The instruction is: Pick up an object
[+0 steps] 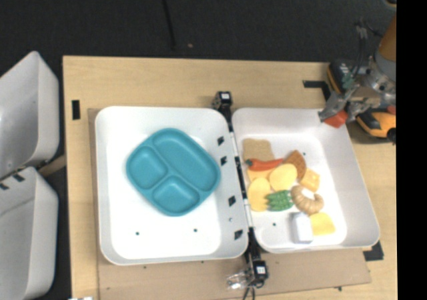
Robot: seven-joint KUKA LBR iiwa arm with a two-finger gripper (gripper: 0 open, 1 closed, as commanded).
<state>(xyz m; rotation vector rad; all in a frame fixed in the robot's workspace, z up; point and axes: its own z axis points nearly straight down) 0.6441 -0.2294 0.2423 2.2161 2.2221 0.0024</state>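
My gripper (335, 112) hangs over the far right corner of the right bin (347, 159), apart from the pile of toy food. A small red-orange piece (339, 119) shows right at its tip; whether it is gripped is unclear. The pile lies in the left half of the right bin: a brown bread slice (257, 149), a red-orange carrot-like piece (265, 165), yellow pieces (282, 176), a green piece (280, 200), a tan ring (308, 201), a white block (301, 229) and a yellow block (323, 224).
The left bin (113, 225) holds a teal divided plate (173, 170). A ridge with black clips (233, 179) separates the two bins. The right bin's right half is bare white floor. An orange and black device (377, 122) sits on the bench beyond the right bin.
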